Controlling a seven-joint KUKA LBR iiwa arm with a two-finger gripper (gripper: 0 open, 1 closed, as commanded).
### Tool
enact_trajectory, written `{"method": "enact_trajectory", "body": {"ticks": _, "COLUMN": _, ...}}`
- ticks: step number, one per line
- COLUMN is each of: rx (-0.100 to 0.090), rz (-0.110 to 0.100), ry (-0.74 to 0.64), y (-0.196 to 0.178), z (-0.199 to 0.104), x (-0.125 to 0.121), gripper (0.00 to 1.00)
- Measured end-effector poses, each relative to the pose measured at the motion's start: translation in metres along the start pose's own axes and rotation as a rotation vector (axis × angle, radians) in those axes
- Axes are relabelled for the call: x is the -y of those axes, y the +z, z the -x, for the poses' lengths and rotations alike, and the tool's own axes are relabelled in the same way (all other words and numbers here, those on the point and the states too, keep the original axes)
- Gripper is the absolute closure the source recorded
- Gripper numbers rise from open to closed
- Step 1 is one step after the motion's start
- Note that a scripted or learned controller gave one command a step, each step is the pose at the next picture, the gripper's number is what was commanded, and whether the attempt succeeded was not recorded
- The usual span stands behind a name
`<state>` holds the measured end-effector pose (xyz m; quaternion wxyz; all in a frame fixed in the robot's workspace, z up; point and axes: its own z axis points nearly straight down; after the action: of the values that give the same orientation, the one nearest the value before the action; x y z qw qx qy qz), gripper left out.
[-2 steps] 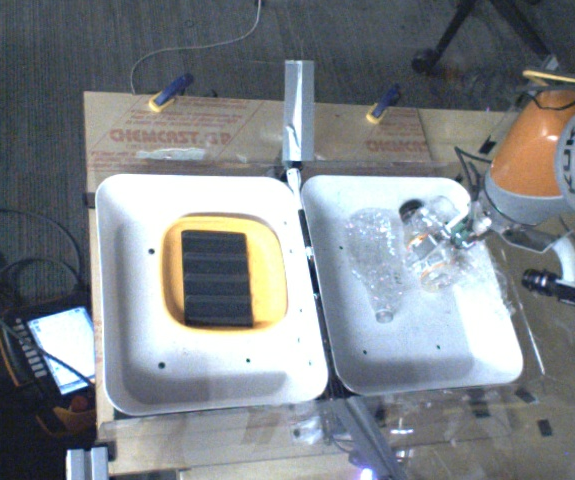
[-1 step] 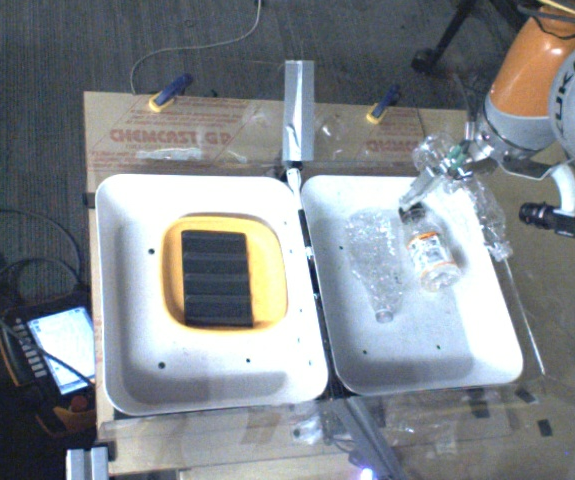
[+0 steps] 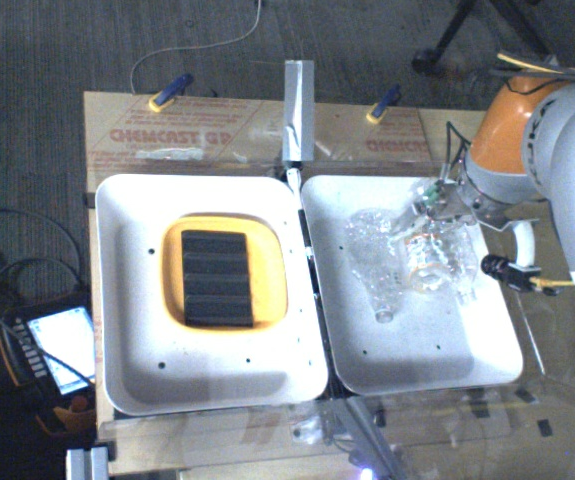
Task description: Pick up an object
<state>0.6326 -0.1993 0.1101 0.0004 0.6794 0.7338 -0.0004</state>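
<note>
- Gripper sits low over the right bin, right at the crinkly clear plastic object; honestly can't tell its state from my feed.
- Left bin holds a yellow tray with a black insert.
- Bench is brown board with blue clamps, dark carpet behind.

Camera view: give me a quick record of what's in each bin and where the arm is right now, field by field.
left bin: holds a yellow tray with a black ridged block lying in it
right bin: holds a crumpled clear plastic item
arm: reaches in over the right bin's upper right corner
pincer: low over the far edge of the clear plastic; finger state unreadable
grasp: none visible
bench back edge: two blue-and-yellow clamps
</note>
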Motion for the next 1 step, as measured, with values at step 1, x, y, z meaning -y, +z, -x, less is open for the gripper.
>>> {"method": "enact_trajectory", "body": {"ticks": 1, "rx": -0.001, "rz": -0.001, "ry": 0.058, "y": -0.0382, "z": 0.0217, "x": 0.0227, "gripper": 1.0}}
